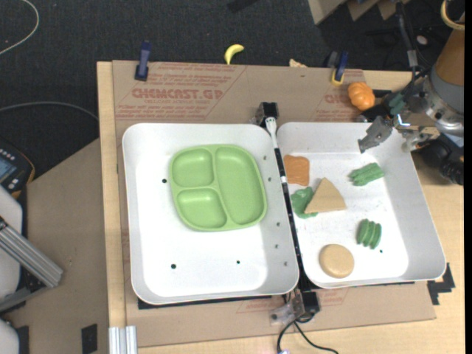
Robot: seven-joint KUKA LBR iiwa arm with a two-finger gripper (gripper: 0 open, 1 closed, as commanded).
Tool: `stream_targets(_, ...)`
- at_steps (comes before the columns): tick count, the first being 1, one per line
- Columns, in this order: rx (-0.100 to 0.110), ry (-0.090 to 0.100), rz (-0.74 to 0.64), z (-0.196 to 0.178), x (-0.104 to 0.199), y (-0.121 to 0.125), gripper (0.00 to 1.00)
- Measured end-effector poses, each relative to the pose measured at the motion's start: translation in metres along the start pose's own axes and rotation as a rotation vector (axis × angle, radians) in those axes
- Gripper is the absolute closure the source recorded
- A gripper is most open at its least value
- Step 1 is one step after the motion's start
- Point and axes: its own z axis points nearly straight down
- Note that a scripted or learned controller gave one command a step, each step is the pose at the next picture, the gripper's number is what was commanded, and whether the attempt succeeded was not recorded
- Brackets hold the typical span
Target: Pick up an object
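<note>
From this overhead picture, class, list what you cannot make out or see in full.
- Tool: small and blurred, so finger state is unclear.
- Arm: cut off by the right edge.
- Green piece: partly hidden under the tan wedge.
- Yellow item beyond the board: too small to identify.

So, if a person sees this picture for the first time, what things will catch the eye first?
Probably the light green divided plate, which lies alone in the left bin. Next comes the small food scattered in the right bin: an orange square, a tan wedge, a round beige piece and some green pieces. The gripper hangs over that bin's far right corner.
</note>
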Motion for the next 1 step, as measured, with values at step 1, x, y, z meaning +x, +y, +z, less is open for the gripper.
stream_targets(1, 0.013, 0.005, 0.002, 0.0445, 0.0210, -0.1026, 0.00)
